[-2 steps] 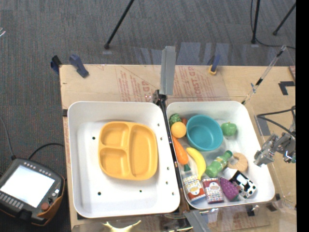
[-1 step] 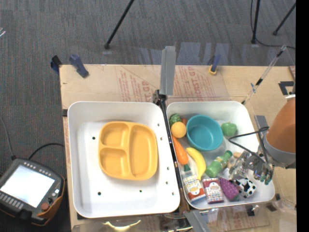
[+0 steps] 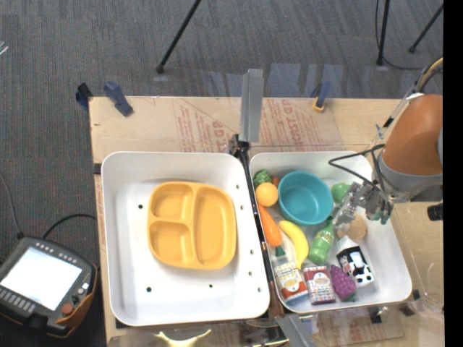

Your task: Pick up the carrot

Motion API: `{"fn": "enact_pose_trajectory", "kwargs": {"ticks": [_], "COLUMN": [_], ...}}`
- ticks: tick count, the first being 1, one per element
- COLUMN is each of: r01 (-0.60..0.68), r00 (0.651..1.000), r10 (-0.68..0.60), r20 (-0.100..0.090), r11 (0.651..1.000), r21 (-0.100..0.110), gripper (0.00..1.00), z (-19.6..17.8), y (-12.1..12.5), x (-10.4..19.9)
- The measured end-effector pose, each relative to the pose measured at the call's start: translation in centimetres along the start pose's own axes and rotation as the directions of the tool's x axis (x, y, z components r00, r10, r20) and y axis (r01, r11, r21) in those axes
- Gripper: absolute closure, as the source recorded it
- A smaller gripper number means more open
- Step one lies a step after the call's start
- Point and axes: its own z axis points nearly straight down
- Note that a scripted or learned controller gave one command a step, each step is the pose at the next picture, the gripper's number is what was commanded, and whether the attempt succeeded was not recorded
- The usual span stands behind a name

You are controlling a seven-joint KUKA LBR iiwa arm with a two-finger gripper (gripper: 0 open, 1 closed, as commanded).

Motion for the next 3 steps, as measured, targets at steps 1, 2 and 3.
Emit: {"fn": "enact_pose_trajectory", "kwargs": {"ticks": [1, 2, 3], "r01": [-0.023, -0.184, -0.064], "r00": [1.000, 0.983, 0.998], "r10": [0.023, 0.184, 0.064], "r20": [-0.004, 0.011, -0.004], "r11": [1.000, 0.983, 0.998], "r21": [0.002, -0.005, 0.002], "gripper": [1.00, 1.00, 1.00], "z": [3.5, -11.4, -7.0], "y": [0.7, 3.8, -2.3], "x": [-4.1, -1.6, -0.4]}}
